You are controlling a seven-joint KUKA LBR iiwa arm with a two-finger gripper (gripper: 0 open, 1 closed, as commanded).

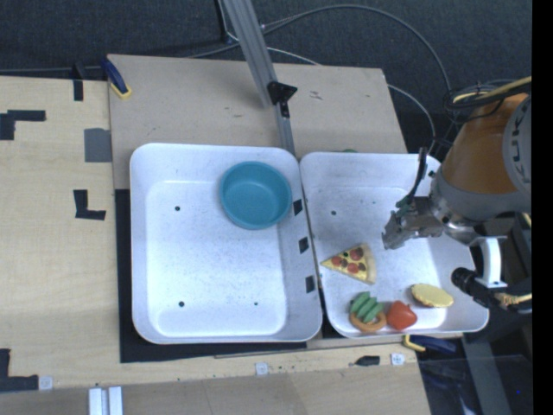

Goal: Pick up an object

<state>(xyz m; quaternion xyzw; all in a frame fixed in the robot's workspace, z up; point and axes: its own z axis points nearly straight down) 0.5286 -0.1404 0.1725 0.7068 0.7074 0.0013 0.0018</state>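
Two shallow white bins sat side by side on the pale wooden table (52, 232). The left white bin (164, 258) contained a round blue plastic bowl (255, 194), which rested near that bin's far right corner, close to the divide between the bins. The right white bin (346, 197) contained four small toy food items grouped toward its near edge: a triangular pizza slice with red toppings (352, 263) lay near the bin's middle; a green-and-orange vegetable piece (367, 311) and a red tomato-like piece (400, 316) lay touching or nearly touching each other at the near wall; a flat yellow oval piece (431, 296) lay just to their right, near the bin's near right corner. The grey arm with the orange band (488, 158) reached in from the right, and its dark gripper (404, 229) was positioned over the right bin, above and to the right of the pizza slice and apart from it. Whether the fingers were spread or closed could not be told from this view, and no object was visible between them. A grey metal pole (255, 50) ran diagonally from the top toward the junction of the two bins.
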